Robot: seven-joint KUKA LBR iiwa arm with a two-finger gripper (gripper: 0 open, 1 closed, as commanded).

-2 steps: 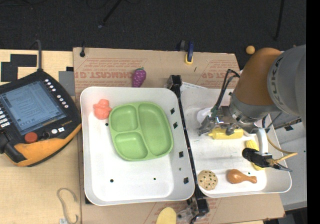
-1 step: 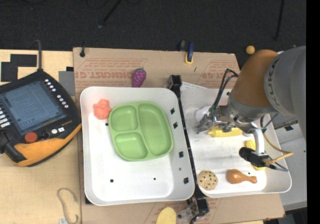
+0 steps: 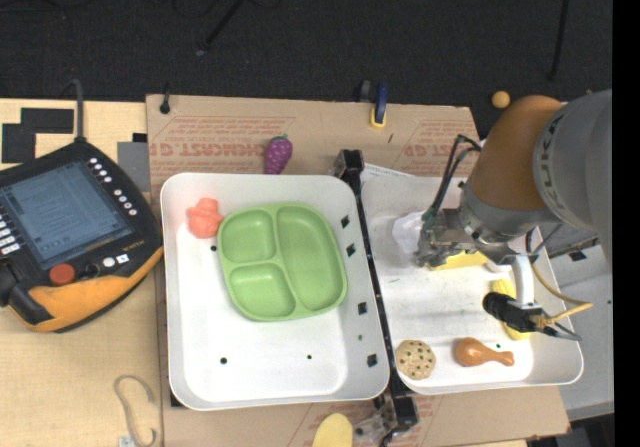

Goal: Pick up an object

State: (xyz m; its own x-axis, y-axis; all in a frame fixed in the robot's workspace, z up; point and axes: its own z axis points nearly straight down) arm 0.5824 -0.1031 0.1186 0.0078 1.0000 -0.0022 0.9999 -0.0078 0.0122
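A yellow object (image 3: 333, 429) lies at the view's bottom edge, just outside the left bin (image 3: 190, 355). Inside that bin sits a green divided plate (image 3: 280, 262), its three compartments bare, with a pink toy (image 3: 203, 218) just beyond the plate's far-left corner. Right of the plate, the right bin (image 3: 560, 370) holds a cookie (image 3: 414, 359), a drumstick (image 3: 482, 352), and yellow pieces (image 3: 462, 259). The gripper (image 3: 434, 245) hangs low in the right bin; whether it is parted or closed is not visible.
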